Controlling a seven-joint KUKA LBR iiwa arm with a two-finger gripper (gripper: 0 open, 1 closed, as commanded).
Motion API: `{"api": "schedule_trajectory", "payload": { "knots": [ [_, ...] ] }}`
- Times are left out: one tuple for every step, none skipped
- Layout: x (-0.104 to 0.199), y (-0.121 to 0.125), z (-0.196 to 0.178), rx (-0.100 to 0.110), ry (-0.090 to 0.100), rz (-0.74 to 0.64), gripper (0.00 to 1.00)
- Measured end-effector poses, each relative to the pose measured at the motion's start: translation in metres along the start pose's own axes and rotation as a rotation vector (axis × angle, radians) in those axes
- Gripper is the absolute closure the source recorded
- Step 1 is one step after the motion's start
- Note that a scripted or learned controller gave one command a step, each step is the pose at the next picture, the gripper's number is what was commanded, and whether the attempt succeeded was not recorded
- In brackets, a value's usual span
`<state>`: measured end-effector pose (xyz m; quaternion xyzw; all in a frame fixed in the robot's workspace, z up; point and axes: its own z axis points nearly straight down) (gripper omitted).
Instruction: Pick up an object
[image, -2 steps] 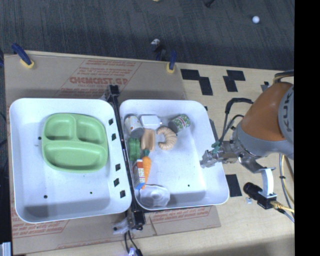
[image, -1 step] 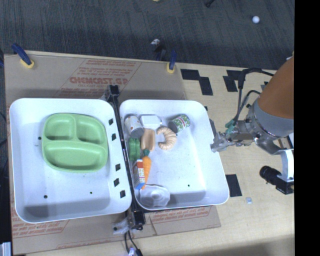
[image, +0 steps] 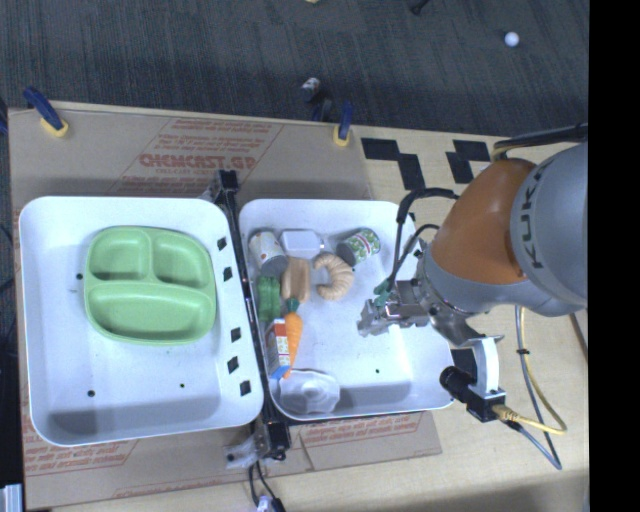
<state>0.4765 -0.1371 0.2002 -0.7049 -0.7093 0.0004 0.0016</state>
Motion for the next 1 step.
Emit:
{"api": "schedule_trajectory", "payload": {
  "knots": [
    [-0.075, 0.0835, -0.097, -0.006, -0.003, 0.001, 1.0]
  ]
}}
